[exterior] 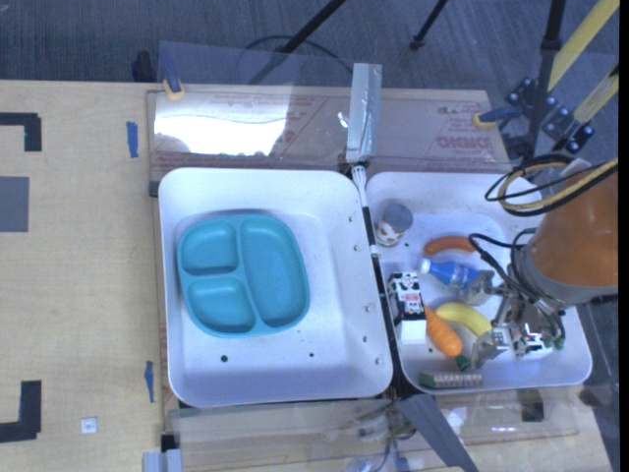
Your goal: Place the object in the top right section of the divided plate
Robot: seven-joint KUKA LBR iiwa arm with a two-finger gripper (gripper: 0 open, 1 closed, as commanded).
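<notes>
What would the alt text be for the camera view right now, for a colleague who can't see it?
The gripper hangs low over the right bin, beside a toy banana and carrot among other small toys. In the left bin sits a blue divided plate, its three sections bare.

A turquoise divided plate (244, 273) sits in the white left bin (334, 214). The white right bin (570, 362) holds a yellow banana (462, 316), an orange carrot (444, 332), a reddish-orange sausage (449, 245) and a blue-and-white bottle (452, 272). The arm (582, 239) shows an orange band.
</notes>
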